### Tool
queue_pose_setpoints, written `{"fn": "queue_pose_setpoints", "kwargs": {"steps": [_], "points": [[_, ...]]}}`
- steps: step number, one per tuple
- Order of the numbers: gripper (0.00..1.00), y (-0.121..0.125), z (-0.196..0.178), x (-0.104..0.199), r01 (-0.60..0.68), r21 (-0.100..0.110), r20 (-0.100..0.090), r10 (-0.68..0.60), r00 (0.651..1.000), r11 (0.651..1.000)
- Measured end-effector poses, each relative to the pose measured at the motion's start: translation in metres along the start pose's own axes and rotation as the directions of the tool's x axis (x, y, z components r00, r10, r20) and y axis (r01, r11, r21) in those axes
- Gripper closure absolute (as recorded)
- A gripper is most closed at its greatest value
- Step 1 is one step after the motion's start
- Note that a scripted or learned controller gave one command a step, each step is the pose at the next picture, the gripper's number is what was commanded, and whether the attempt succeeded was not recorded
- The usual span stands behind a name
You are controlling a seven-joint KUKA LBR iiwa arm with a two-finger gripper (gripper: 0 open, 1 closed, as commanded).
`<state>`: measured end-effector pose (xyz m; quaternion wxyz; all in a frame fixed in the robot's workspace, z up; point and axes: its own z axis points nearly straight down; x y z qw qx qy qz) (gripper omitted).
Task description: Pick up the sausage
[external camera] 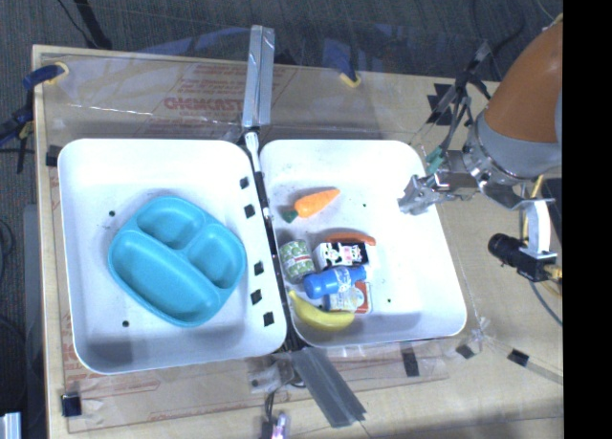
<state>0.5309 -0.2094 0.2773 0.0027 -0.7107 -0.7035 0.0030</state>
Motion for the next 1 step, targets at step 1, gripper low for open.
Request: {"fn": "queue_pose_setpoints", "kwargs": {"steps": [1], "points": [[1.00,0.0004,-0.0095,-0.0001,0.004,0.001,0.000,-0.004,1.000,1.000]]}}
